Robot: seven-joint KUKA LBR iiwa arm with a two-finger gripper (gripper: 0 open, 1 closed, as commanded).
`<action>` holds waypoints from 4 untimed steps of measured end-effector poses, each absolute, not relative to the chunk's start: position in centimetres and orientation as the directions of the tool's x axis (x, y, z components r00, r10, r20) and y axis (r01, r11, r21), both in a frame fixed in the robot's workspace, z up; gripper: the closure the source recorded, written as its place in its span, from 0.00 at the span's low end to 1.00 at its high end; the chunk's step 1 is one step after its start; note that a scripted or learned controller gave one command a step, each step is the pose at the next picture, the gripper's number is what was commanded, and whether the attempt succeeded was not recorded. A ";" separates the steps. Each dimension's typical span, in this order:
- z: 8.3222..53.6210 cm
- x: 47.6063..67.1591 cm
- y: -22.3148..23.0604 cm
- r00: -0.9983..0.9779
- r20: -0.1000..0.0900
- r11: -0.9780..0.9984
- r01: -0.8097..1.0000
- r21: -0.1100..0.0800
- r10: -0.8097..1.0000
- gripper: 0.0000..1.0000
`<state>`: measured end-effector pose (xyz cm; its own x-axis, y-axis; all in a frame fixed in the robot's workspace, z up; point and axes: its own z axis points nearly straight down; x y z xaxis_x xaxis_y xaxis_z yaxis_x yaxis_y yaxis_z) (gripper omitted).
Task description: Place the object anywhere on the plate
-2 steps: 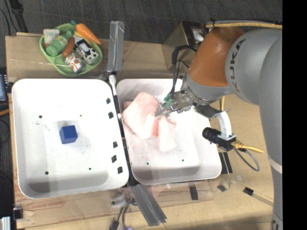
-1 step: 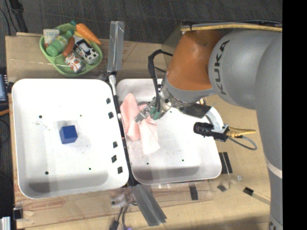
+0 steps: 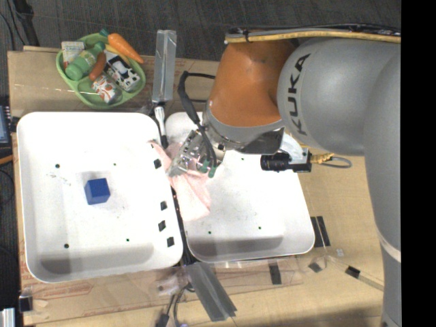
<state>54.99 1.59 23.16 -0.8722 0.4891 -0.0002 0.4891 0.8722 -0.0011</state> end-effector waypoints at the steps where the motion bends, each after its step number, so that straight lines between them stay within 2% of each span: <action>1: 24.0 54.6 7.0 -0.994 0.000 0.994 0.105 -0.001 0.105 1.00; 2: 23.4 55.1 11.8 -1.000 -0.002 1.000 -0.007 0.000 -0.007 1.00; 3: 23.3 53.8 16.8 -1.000 -0.001 1.000 -0.010 -0.001 -0.010 1.00; 4: 23.3 53.9 16.8 -1.000 -0.001 1.000 -0.010 -0.001 -0.010 0.00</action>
